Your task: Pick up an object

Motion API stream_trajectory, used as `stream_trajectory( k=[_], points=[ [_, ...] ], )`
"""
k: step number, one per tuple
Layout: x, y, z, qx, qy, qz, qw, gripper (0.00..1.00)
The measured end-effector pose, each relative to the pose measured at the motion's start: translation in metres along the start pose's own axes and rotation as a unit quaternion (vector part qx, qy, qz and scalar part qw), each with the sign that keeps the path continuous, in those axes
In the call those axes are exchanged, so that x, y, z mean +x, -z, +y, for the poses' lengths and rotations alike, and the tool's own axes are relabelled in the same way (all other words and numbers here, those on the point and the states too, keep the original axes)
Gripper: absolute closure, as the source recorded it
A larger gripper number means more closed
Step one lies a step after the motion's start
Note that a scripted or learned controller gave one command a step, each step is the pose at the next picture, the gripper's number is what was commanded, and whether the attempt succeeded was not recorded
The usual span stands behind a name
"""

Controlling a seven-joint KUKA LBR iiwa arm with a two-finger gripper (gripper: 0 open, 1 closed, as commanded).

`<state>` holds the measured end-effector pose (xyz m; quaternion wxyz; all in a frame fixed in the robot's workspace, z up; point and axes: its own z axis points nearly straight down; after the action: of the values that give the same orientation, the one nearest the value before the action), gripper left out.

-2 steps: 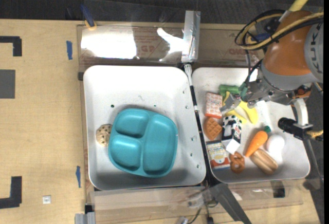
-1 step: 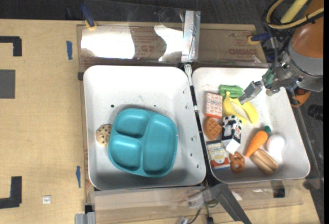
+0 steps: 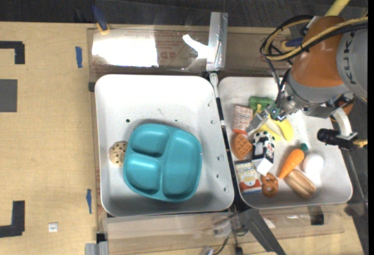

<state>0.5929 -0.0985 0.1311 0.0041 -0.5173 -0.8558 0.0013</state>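
Task thing: you have no single named target; the candidates are small toy foods crowded in the right bin [image 3: 345,189].
Look of the toys: an orange carrot [image 3: 291,161] with a green top, a white egg [image 3: 313,165], a tan bread roll [image 3: 300,183], a brown waffle-like piece [image 3: 241,145], a black-and-white carton [image 3: 264,144], a yellow piece [image 3: 283,128], a green piece [image 3: 260,101], and two printed packets [image 3: 242,117] [image 3: 247,174].
Where they lie: all sit in the left and near parts of the right bin, most touching or just beside a neighbour.
Arm: you see the grey arm [image 3: 327,66] with its orange band reaching in from the right, over the far part of the right bin.
Hand: the hand [image 3: 266,116] points down and left, over the yellow piece and beside the far packet; you cannot tell from this view whether its fingers are apart or together.
Left bin: the left bin [image 3: 111,96] holds one teal divided plate [image 3: 163,161] and one cookie [image 3: 118,152] touching the plate's left edge.
Count: two white bins, side by side on the tabletop [image 3: 41,131].
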Motion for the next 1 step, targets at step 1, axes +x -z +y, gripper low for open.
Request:
stream_trajectory(
  k=[1],
  points=[
    [-0.0266, -0.0441, -0.0248, -0.005, -0.21, -0.003, 0.9776, 0.0]
  ],
)
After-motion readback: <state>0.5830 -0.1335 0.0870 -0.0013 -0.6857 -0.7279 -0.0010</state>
